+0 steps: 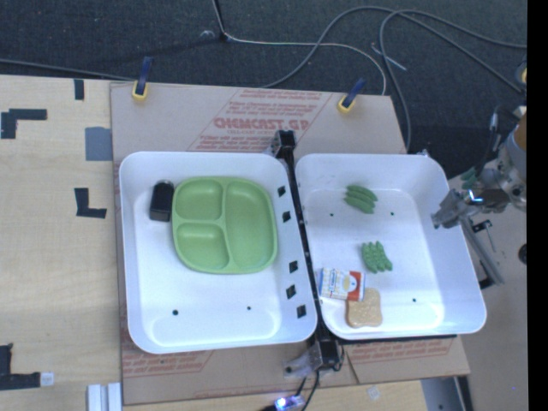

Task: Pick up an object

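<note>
the gripper (447, 215) is seen at the right bin's (428, 171) right rim — its state cannot be told — with the green pods (376, 257) lying inward, toward the bin's middle.

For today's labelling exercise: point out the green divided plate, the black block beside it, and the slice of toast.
green divided plate (225, 226), camera view, on its central ridge.
black block (161, 201), camera view, on its top face.
slice of toast (365, 311), camera view, on its middle.
</note>
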You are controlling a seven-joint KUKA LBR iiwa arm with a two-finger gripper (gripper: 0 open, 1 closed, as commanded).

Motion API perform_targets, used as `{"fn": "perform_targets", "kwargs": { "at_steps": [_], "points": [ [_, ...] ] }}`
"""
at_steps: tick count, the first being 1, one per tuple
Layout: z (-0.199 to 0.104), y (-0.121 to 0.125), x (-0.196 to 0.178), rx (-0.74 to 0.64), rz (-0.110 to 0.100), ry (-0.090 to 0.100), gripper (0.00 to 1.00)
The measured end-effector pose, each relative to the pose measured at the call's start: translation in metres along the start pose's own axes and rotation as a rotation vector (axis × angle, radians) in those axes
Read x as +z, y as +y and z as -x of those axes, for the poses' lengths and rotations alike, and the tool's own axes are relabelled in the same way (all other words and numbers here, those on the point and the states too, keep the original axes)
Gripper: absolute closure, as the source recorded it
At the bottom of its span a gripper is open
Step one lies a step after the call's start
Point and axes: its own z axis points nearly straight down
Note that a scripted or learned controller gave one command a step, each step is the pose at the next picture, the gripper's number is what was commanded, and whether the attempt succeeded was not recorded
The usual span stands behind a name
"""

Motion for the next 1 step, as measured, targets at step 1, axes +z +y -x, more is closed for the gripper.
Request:
{"fn": "perform_targets", "kwargs": {
  "at_steps": [1],
  "points": [
    [-0.0549, 0.0163, -0.0043, -0.006, -0.005, 0.004, 1.0]
  ]
}}
